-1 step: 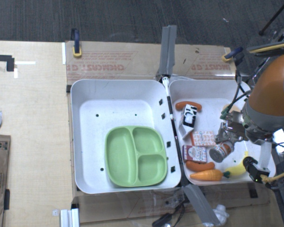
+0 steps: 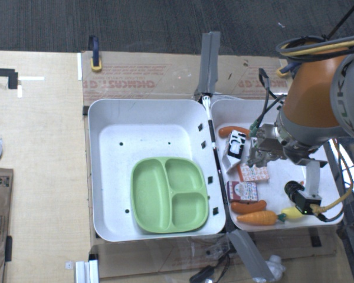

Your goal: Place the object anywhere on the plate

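The tool (image 2: 256,158) hangs low over the right white bin (image 2: 330,217), above a small red-and-white carton (image 2: 253,173); whether it is spread or pinching, I cannot tell. No object lies on the green three-compartment plastic plate (image 2: 170,194) in the left white bin (image 2: 106,158). Judging from this, the step is picking: descend squarely on one item, avoiding the orange toy carrot (image 2: 256,218) at five o'clock.

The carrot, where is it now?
The carrot lies in the right bin, along its near edge, just below a hot dog and left of a small banana.
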Robot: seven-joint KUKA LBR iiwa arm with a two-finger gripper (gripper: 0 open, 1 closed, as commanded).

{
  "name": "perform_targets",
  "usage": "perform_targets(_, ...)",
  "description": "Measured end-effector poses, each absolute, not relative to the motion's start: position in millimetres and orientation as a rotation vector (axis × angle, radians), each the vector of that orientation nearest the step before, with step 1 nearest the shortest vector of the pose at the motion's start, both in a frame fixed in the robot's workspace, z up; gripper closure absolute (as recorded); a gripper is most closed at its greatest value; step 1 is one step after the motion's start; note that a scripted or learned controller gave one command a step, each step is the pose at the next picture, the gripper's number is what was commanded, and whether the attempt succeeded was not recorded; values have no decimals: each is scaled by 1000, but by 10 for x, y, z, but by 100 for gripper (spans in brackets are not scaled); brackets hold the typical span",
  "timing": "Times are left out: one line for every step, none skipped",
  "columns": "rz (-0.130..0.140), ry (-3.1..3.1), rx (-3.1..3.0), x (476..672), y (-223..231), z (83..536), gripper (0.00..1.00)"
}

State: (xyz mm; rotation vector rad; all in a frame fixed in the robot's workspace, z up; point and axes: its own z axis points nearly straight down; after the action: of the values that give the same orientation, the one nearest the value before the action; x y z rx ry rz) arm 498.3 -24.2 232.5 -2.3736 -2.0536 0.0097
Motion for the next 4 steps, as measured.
perform_targets(9,-2253,-2188,5568,-191,2713,100)
perform_targets(14,-2035,-2388,5327,448,2129,100)
perform_targets(13,-2068,-2363,5699,625,2151,100)
perform_targets(14,-2061,-2367,5350,1057,1684,100)
